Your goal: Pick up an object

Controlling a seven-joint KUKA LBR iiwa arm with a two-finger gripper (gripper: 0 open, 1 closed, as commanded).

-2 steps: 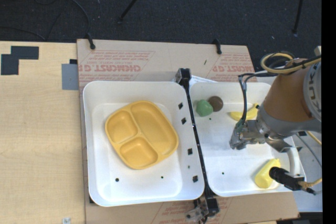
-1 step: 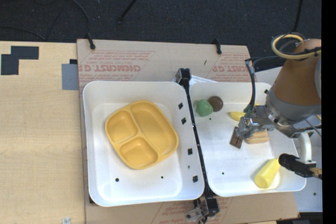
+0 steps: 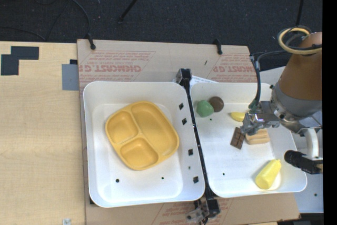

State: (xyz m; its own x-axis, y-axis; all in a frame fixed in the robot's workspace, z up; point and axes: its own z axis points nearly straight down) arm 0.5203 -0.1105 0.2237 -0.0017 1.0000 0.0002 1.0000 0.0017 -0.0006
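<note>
Camera view: the gripper (image 3: 251, 123) sits low in the right bin (image 3: 227, 187), the grey arm (image 3: 300, 97) reaching in behind it.
Jaws: whether they are released or clenched cannot be told; the tips are lost among the clutter under them.
Nearest candidates: a tan wooden block (image 3: 258, 137) lies just beneath and slightly arm-side of the jaws; a brown chocolate-like bar (image 3: 238, 138) leans just below them on the far side from the arm, touching or nearly touching the block.
Further candidates: a yellow banana-like piece (image 3: 237, 117) sits just beside the jaws, away from the arm; a green ball (image 3: 205, 108) and a dark brown ball (image 3: 216, 103) lie well beyond it; a yellow bottle-shaped toy (image 3: 267, 175) rests well apart, toward the near rim.
Left bin (image 3: 100, 176): holds a yellow divided tray (image 3: 141, 134), far from the jaws.
Risk, crowding: block and bar sit so close that a closing pinch likely catches both or pushes one aside.
Risk, edge grip: the tilted bar probably slips out if caught by a corner.
Risk, empty closure: if the jaws descend between the pieces, they may close on nothing.
</note>
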